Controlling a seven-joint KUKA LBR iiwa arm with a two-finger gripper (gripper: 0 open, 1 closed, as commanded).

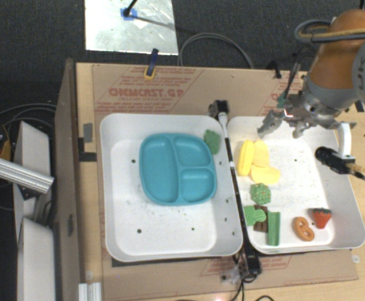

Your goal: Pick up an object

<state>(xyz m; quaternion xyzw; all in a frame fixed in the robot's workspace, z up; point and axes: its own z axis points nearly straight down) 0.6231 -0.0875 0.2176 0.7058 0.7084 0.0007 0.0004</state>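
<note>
My gripper (283, 129) hangs over the back of the right bin (342, 196), open, with nothing between its fingers. Just in front of it and to the left lie a yellow banana-like toy (246, 157) and a pale yellow piece (265, 175). Further forward sit a green broccoli (261, 194), a green leafy toy (254, 215), a green stick (273, 228) beside a dark brown block (262, 220), an orange pretzel (303, 229) and a red strawberry (322, 217).
The left bin (123, 187) holds a blue divided plate (176, 168) with a small green toy (212, 141) at its back right corner. A black divider (231, 174) runs between the bins. Cardboard (145, 89) lies behind them.
</note>
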